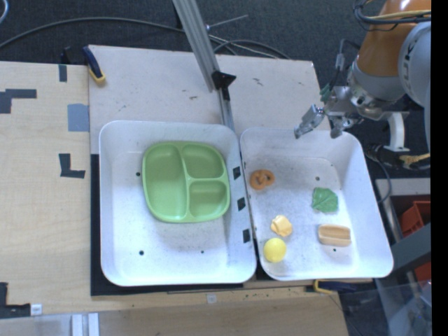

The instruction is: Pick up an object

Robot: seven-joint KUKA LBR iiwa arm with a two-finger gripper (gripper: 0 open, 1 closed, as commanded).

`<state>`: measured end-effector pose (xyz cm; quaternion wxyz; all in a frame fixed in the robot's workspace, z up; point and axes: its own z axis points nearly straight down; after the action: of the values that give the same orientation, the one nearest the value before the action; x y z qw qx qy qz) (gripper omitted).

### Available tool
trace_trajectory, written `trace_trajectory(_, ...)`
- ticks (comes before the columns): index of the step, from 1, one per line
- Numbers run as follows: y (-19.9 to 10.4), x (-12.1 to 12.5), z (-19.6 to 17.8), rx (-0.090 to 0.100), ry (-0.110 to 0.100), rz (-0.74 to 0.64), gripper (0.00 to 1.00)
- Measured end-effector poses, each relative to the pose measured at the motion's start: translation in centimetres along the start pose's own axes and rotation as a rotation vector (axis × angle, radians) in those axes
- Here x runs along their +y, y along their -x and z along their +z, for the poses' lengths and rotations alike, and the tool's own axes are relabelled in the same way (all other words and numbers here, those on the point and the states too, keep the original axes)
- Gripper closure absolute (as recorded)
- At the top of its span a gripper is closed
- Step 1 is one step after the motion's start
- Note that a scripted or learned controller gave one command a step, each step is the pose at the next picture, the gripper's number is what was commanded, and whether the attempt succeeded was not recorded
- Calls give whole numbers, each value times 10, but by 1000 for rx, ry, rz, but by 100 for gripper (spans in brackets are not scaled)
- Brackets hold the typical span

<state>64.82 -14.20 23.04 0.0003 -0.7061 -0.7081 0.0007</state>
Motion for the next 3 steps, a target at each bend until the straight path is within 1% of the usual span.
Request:
trace_trajectory(1, 0, 0, 0, -1, 0, 0, 0)
trace_trajectory(2, -3, 4, 63, 0, -6, 0, 0)
trace_trajectory(3, -2, 9, 109, -1, -4, 0, 0)
